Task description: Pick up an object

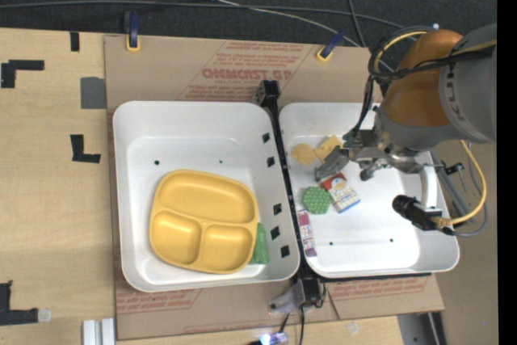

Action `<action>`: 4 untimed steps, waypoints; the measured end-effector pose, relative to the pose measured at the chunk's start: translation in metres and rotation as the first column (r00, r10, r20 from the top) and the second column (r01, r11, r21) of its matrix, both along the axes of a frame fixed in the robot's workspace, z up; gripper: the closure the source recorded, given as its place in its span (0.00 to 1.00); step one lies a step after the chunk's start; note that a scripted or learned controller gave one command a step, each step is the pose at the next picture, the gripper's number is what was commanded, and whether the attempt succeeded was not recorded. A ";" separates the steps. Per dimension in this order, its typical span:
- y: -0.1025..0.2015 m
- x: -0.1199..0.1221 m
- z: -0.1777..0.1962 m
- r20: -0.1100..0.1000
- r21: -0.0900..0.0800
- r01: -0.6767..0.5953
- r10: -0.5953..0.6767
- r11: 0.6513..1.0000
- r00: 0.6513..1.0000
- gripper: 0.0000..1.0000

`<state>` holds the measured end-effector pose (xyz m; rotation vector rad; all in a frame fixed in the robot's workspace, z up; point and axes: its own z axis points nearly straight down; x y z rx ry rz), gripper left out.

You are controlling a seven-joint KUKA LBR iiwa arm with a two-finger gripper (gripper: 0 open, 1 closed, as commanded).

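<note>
The right bin [380,250] holds several small items near its left side. A pale yellow piece [302,153] and a yellow block [328,146] lie at the upper left. A grey object [329,168] lies just below them. Further down are a green round item [317,199] and a red and white packet [342,192]. A thin pink and white stick [305,230] rests against the left wall. My gripper [357,157] hangs low over the bin, right beside the grey object and the yellow block. Nothing is visibly held.
The left bin [137,133] carries a large yellow divided plate [203,220] with a green item [260,245] wedged at its right edge. A black divider [279,174] runs between the bins. Cables loop around the arm at the right.
</note>
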<state>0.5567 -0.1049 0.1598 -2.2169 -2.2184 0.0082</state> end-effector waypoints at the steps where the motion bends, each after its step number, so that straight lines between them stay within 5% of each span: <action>1: -0.009 -0.006 -0.052 0.002 -0.001 0.001 -0.001 1.000 1.000 0.00; 2: -0.007 -0.005 -0.040 0.004 0.001 -0.002 0.002 1.000 1.000 1.00; 4: 0.002 -0.009 0.050 0.010 0.000 -0.001 0.001 1.000 1.000 1.00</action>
